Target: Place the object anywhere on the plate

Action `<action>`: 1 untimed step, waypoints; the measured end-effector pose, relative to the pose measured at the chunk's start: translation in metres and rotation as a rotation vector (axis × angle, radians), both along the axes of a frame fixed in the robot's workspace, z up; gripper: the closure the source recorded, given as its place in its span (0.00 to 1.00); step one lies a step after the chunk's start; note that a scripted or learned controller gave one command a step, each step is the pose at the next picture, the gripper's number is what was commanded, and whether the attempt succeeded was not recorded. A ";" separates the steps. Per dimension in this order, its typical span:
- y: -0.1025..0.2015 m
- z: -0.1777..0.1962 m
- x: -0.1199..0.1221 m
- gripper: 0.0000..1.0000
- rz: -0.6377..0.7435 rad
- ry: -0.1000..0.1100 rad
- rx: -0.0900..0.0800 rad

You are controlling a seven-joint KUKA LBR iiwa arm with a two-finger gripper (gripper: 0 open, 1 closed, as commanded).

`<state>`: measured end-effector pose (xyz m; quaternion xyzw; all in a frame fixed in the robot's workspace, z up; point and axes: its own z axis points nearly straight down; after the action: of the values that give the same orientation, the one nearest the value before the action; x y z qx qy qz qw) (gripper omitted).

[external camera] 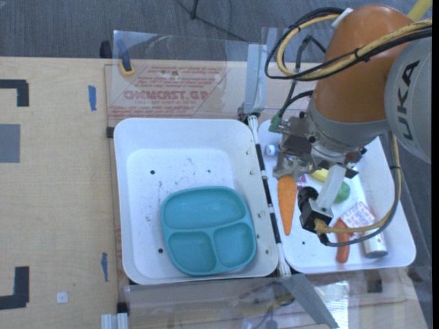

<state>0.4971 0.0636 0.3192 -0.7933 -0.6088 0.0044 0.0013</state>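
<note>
A teal divided plate lies in the left white bin, toward its near right corner. An orange carrot lies lengthwise along the left wall of the right bin, tip pointing toward the near edge. My gripper hangs over the right bin, directly above the carrot's thick upper end. The wrist hides the point where they meet, so I cannot tell whether the carrot is gripped.
In the right bin lie a yellow piece, a green piece, a red-and-white packet, a silver can and a small red-orange piece. A small blue thing sits near the bin divider.
</note>
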 end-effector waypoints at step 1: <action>0.059 -0.141 0.009 1.00 0.292 0.002 0.004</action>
<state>0.5059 0.1228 0.1777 -0.6963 -0.7177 0.0044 0.0029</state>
